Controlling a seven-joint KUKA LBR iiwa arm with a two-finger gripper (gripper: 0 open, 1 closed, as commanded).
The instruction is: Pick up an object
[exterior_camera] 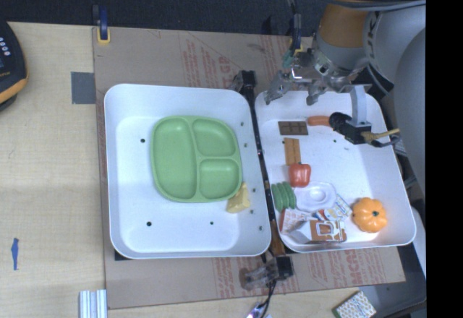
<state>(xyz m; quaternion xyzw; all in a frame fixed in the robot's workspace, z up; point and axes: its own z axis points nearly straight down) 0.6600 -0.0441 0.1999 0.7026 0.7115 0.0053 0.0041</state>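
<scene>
While the grey arm reaches in from 3 o'clock, its tool (291,97) hangs over the 12 o'clock edge of the right bin (376,172), fingers spread apart with nothing between them. Just below the tool, toward 6 o'clock, lie a dark brown bar (293,129) and a small orange stick (318,121), then a tan block (291,150) touching a red pepper (299,175). Crowded into the bin's 6 o'clock end are a green ribbed piece (283,196), a clear wrapper (318,198), a printed packet (318,227) and, at 5 o'clock, an orange pumpkin (370,215). In the left bin (130,165), a green divided plate (195,159) sits near the middle, a yellow wedge (239,199) touching its 4 o'clock corner. Both bins rest side by side on the tan surface (43,165).
</scene>
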